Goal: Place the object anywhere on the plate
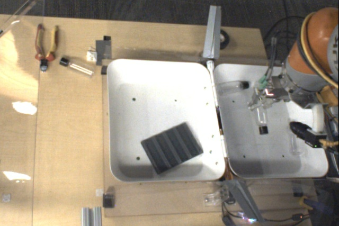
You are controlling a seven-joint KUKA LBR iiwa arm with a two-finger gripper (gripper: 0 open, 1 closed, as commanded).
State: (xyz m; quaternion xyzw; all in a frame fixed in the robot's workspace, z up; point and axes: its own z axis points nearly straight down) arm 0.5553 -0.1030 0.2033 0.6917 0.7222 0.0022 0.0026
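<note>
A dark grey ribbed plate [172, 147] lies tilted in the front part of the left bin [127, 87]. My gripper [262, 102] hangs over the middle of the right bin [238, 156], well to the right of the plate. A small clear tube with a black end [262, 125] is right below the gripper; whether it is gripped or lying on the bin floor is unclear. Another small clear tube with a black cap [239, 84] lies near the right bin's back left corner.
A grey metal post [213, 32] stands behind the wall between the two bins. On the bench to the left lie red-handled pliers [45, 44], a small clear vial [77, 65] and a grey bracket [104, 49]. The arm's orange band [318, 42] is at the right edge.
</note>
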